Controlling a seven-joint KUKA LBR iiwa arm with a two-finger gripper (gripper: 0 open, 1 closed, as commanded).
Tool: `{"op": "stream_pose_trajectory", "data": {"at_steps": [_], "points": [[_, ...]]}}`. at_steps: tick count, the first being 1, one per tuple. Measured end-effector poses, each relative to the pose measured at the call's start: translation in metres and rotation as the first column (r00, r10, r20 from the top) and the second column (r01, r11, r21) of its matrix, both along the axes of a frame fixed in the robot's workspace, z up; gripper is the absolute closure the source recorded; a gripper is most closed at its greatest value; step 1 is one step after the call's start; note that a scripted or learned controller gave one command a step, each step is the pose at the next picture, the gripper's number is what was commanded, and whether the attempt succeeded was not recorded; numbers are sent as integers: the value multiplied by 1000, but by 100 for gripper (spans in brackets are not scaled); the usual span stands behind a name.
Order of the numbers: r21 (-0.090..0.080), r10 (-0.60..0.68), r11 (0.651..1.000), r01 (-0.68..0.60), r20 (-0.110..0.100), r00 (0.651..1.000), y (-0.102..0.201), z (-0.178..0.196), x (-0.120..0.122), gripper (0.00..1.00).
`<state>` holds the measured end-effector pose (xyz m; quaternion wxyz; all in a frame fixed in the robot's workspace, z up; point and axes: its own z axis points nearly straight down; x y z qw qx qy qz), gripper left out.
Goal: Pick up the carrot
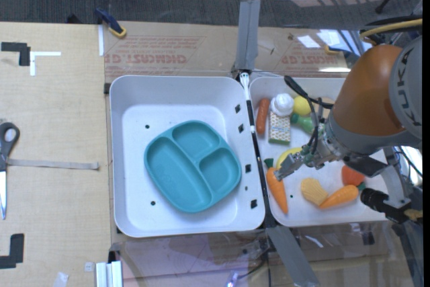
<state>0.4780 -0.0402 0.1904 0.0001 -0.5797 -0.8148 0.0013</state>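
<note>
Gripper low over right bin, carrot by the divider

Arm [376, 94] comes in from the right, w/ the gripper [291, 167] low over the left-centre of the right bin [316, 217]. Pincer state: can't tell, too dark and small against the clutter. Nothing visibly held.

Carrot [277, 191] lies on the bin floor along the bin's left wall, at the near end, tip pointing near. It sits just near-left of the gripper; can't tell if they touch. A 2nd orange carrot-like piece [340, 196] lies further right, near the near wall, next to a pale yellow chunk [312, 190]. A red-orange lump [351, 175] is just beyond that, partly under the arm.

A yellow item [289, 156] sits right at the gripper, partly hidden. At the far end of the bin: a thin red-orange stick [262, 115] along the left wall, a white bottle [281, 119] beside it, then a lemon [302, 105] and sth green [306, 122] to its right.

Left bin [121, 165] holds a teal divided plate [193, 166], about centre, 3 compartments.

On the bench, well left of the bins, scissors [7, 144] at the edge; a blue clamp [111, 22] on the far side
</note>
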Motion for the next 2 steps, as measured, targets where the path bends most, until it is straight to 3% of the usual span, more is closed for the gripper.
{"op": "stream_pose_trajectory", "data": {"at_steps": [1, 2], "points": [[0, 1, 1000, -1, 0, 1000, 0, 0, 0, 0], [1, -88, 996, 88, 2, 996, -60, -99, 10, 0]]}}
